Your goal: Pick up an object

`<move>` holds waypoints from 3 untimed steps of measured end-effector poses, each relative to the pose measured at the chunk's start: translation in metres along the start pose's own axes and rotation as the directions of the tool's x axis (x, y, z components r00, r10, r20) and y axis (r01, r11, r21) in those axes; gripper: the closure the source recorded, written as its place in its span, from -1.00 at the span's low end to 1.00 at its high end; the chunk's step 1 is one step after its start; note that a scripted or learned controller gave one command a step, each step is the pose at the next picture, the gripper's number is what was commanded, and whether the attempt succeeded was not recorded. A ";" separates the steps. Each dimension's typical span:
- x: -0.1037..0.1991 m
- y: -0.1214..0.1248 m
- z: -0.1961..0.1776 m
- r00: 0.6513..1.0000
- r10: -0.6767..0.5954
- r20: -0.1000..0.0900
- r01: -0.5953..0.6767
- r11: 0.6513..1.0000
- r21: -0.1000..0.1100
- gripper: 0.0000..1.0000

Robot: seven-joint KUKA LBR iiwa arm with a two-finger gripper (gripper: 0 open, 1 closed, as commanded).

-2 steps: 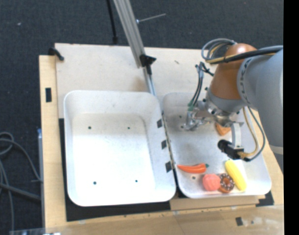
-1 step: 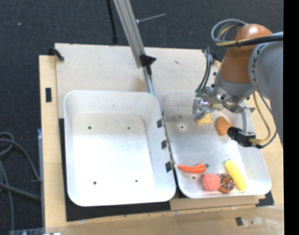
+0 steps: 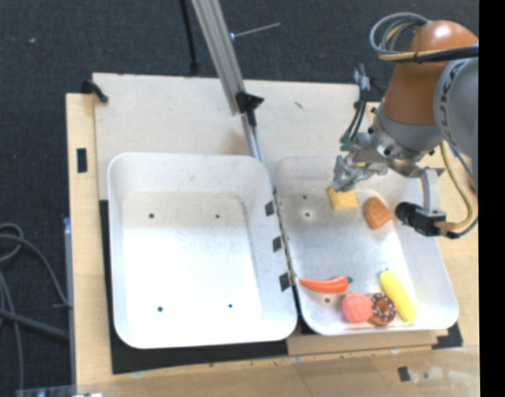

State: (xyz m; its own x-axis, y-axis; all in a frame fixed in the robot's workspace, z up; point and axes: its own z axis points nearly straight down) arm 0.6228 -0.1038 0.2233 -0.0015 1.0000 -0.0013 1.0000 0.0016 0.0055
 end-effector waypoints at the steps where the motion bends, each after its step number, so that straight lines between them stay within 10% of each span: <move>1: 0.053 0.001 0.006 1.000 -0.005 -0.002 0.005 1.000 0.005 1.00; 3: 0.150 0.021 -0.012 1.000 -0.005 -0.003 0.005 1.000 0.004 1.00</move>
